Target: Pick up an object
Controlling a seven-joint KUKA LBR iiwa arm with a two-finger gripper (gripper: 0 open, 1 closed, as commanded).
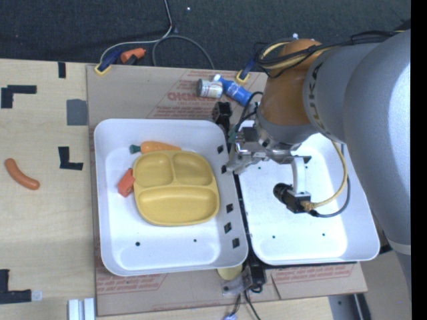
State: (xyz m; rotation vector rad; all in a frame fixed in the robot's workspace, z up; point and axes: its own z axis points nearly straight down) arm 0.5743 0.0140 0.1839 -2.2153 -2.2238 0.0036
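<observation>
The big grey arm (353, 105) comes in from the right and covers much of the right side, with its orange band (288, 89) sitting above the wrist. Under it, the table (40, 212) holds two flat white bins side by side. The left bin (110, 245) holds the things to pick from. The right bin (320, 245) has the arm's wrist over its top left part, with a black plug and a yellow cable (337, 192) hanging over its floor. In the left bin lies a yellow plate (177, 187) with three parts. A carrot (159, 147) lies along the plate's top edge, touching it, and a small orange piece (126, 183) leans on the plate's left side. The end effector (235, 153) hangs over the wall where the two bins meet, near the top right corner of the left bin. I cannot tell if it is apart or together, since the wrist hides it from above. Nothing can be seen held in it. So the job looks like it is at the start: the arm is getting near and no thing is picked yet. Next, I think it must move left over the plate or the carrot, go down, and close on one. The plate is wide and flat, so it may be hard to grab. The carrot is thin and may be easier. On the table, far left, lies a small sausage (22, 174).
</observation>
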